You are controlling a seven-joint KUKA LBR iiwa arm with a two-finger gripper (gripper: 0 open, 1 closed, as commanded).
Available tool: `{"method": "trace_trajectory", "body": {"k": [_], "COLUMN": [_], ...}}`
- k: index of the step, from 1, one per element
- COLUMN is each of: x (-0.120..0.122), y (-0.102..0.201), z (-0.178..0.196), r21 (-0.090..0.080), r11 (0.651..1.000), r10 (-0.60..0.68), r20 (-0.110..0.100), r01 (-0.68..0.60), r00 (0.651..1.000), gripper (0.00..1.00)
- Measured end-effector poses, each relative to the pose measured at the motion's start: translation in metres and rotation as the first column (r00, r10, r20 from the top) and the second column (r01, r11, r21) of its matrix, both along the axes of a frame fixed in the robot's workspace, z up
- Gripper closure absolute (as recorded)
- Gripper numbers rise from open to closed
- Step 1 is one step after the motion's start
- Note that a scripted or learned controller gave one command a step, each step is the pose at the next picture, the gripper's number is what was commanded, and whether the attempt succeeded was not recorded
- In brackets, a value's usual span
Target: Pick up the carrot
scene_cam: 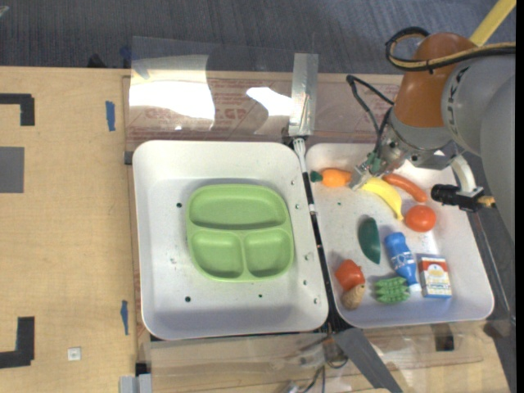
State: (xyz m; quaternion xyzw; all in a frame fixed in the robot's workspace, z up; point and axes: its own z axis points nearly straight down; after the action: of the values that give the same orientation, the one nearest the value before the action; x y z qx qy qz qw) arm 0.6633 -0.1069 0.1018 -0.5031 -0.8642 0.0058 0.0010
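The wooden bench [57, 219] bears 2 white bins [155, 244] side by side.

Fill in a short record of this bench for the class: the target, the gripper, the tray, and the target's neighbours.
target: small orange carrot with green top, far left corner of the right white bin
gripper: two-finger gripper, just right of the carrot, above the yellow banana
tray: green three-compartment plastic tray in the left white bin
neighbours: banana, red tomato
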Motion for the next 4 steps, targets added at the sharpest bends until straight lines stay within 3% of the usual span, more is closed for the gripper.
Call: {"method": "trace_trajectory", "body": {"k": [1, 2, 3, 4], "x": [-0.038, -0.062, -0.048, -0.117], "y": [0.057, 0.138, 0.066, 0.126], "z": [0.09, 0.083, 0.083, 0.085], "r21": [0.012, 0.011, 0.007, 0.011], "r11": [0.997, 0.984, 0.999, 0.992], "r10": [-0.074, -0.176, -0.034, -0.129], "r20": [0.018, 0.005, 0.012, 0.006], "r01": [0.073, 0.176, 0.034, 0.129], "r00": [0.997, 0.984, 0.999, 0.992], "gripper": [1.0, 1.0, 1.0, 1.0]}}
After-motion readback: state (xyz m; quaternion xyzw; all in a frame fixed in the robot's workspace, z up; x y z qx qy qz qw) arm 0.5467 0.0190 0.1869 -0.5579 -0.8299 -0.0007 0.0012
